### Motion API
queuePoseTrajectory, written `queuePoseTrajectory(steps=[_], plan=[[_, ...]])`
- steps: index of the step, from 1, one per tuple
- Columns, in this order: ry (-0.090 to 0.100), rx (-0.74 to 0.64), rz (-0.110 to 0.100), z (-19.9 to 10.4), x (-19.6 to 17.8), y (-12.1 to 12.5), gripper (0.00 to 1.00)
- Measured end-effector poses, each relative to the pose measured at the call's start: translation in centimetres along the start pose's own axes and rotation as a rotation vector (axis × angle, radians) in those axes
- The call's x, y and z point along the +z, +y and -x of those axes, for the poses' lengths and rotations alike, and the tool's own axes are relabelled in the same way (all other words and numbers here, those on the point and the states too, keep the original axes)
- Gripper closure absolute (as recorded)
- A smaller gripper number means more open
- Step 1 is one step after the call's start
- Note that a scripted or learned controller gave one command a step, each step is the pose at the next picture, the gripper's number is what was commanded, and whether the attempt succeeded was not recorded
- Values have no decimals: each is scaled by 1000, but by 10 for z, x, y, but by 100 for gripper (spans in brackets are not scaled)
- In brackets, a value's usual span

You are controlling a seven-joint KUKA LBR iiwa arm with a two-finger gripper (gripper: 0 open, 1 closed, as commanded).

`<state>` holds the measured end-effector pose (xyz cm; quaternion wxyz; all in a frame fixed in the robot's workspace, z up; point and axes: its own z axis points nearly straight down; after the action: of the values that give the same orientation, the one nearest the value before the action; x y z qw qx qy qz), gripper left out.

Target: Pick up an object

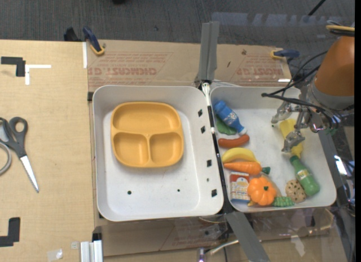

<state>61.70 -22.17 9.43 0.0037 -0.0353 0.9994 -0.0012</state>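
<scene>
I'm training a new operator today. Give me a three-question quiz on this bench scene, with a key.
1. True or false: the yellow divided plate lies in the left bin.
2. Which item lies right next to the carrot? A) scissors B) banana C) green bottle
3. Fill in: the gripper is over the ____ bin, above a yellow item.

Key: 1 true; 2 B; 3 right. The right bin also holds the blue bottle, sausage, pumpkin and cookie.
</scene>
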Motion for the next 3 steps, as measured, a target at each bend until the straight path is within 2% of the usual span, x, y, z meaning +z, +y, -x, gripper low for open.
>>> queuePoseTrajectory(steps=[1,2,3], plan=[[-7,-1,-4,2,-12,-1,100],[-7,-1,-4,2,-12,-1,0],[-13,-1,-7,4,-23,-1,100]])
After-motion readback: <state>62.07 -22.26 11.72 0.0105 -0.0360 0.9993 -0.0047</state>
